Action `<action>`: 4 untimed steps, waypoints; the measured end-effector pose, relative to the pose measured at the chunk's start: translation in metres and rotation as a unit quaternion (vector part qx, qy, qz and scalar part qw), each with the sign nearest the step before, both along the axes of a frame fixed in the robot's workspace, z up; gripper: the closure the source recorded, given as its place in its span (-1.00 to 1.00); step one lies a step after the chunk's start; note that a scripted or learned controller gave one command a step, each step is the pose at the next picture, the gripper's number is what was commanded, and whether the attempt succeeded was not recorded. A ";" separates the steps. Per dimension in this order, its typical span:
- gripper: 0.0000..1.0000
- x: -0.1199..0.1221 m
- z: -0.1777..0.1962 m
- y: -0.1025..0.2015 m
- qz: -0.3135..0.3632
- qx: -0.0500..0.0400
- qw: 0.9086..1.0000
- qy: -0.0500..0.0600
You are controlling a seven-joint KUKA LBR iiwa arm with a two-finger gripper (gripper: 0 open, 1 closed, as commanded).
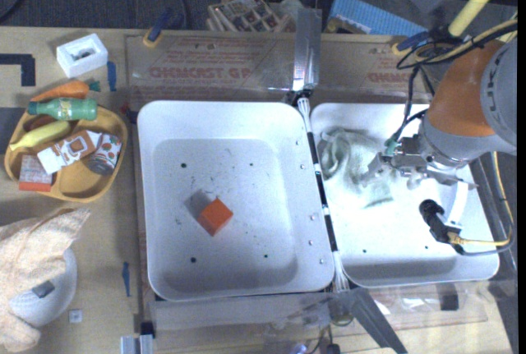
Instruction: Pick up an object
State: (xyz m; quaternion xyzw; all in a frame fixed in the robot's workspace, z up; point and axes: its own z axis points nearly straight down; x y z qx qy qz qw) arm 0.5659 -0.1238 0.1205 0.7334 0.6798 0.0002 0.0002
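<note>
In the camera view, looking down on the wooden surface, two shallow white bins sit side by side. The left white bin has one small orange cube lying near its middle, flat on the bin floor, with nothing touching it. The right white bin has a soft, pale greenish bundle of cloth or plastic near its left wall.

The grey arm with the orange band reaches in from the right and hangs over the right bin. Its tool is low down, just beside the pale bundle — but its tip is blurry and partly hidden, so I cannot tell how far open it is or whether it has hold of anything.

So the job looks like it is only started. The arm is close to a thing it could pick — yet nothing is clearly lifted. The grab and the lift are left to do. The orange cube is well apart from the tool, in the other bin.
</note>
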 end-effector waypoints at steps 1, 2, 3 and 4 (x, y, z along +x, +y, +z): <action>-1.00 0.011 -0.029 0.008 0.034 0.000 0.999 -0.004; -1.00 0.021 -0.029 0.027 0.097 -0.004 0.995 -0.007; 1.00 0.023 -0.018 0.029 0.096 -0.002 0.995 -0.009; 1.00 0.101 0.065 0.063 0.239 -0.002 0.971 -0.001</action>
